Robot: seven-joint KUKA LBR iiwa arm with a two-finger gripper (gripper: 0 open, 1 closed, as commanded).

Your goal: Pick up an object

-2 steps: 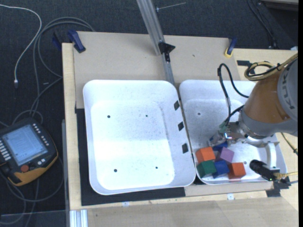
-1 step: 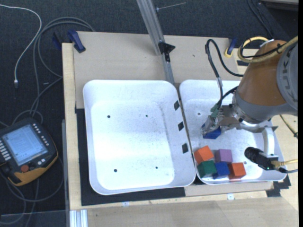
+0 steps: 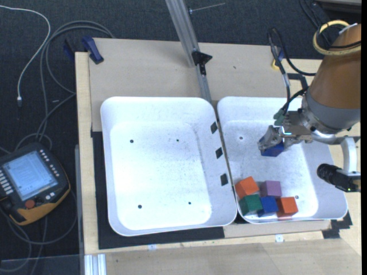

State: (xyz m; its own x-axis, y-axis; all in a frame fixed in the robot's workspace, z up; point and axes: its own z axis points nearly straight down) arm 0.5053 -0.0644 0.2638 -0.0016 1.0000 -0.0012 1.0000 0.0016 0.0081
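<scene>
My gripper (image 3: 271, 144) hangs over the middle of the right bin (image 3: 246, 116), reaching in from the right. A blue block (image 3: 273, 150) sits between its fingertips, and the fingers are shut on it. The block appears lifted off the bin floor. Near the bin's front edge lies a cluster of blocks: an orange one (image 3: 247, 186), a purple one (image 3: 272, 188), a green one (image 3: 250, 204), a second blue one (image 3: 268, 205) and another orange one (image 3: 287, 206).
The left bin (image 3: 155, 165) lies beside the right one, separated by a ridge with black clips (image 3: 220, 152). A metal rail (image 3: 183, 22) slants down from the top to the bins' junction. Cables (image 3: 284, 67) run along the arm's side.
</scene>
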